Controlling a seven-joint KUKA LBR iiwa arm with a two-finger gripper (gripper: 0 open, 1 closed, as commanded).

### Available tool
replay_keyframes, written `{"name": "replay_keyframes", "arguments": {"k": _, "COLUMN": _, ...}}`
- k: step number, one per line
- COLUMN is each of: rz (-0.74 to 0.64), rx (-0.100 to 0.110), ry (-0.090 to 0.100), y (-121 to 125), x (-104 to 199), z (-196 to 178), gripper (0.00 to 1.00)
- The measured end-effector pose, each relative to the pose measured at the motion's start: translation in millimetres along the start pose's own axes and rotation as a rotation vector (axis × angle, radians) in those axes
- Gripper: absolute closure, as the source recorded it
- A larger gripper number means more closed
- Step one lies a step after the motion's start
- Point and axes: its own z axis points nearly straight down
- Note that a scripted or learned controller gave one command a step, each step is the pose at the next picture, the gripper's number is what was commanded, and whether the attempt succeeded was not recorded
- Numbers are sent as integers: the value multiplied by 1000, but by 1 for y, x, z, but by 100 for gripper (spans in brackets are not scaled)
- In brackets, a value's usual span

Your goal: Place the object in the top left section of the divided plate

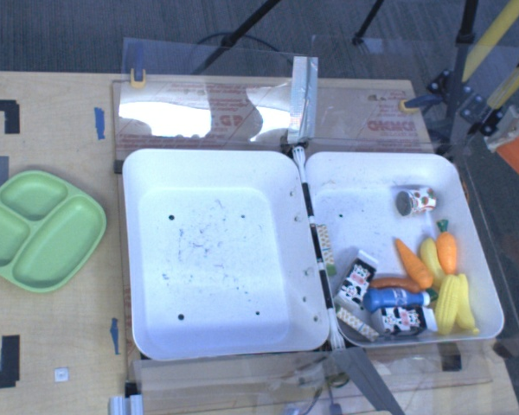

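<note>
On the wood bench, the green divided plate (pixel 41 229) sits at 9 o'clock; toy carrots (pixel 413 262) lie at 4 o'clock in the right bin (pixel 346 199); the gripper's grip cannot be told

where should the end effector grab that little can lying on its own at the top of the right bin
Judging from its pose, take the small can across its round body, coming straight down from above. It lies on its side, grey end facing left, apart from the pile of toys lower in the right bin, so there is likely room either side for fingers.

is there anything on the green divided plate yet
No, the green divided plate lies bare on the bench, and the toys sit in the right bin.
</note>
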Motion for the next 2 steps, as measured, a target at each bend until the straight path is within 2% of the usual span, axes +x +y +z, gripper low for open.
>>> {"name": "replay_keyframes", "arguments": {"k": 1, "rz": -118, "rx": -1, "ry": 0, "y": -71, "x": 4, "z": 113, "gripper": 100}}
{"name": "replay_keyframes", "arguments": {"k": 2, "rz": -50, "rx": 1, "ry": 1, "y": -81, "x": 6, "z": 172, "gripper": 100}}
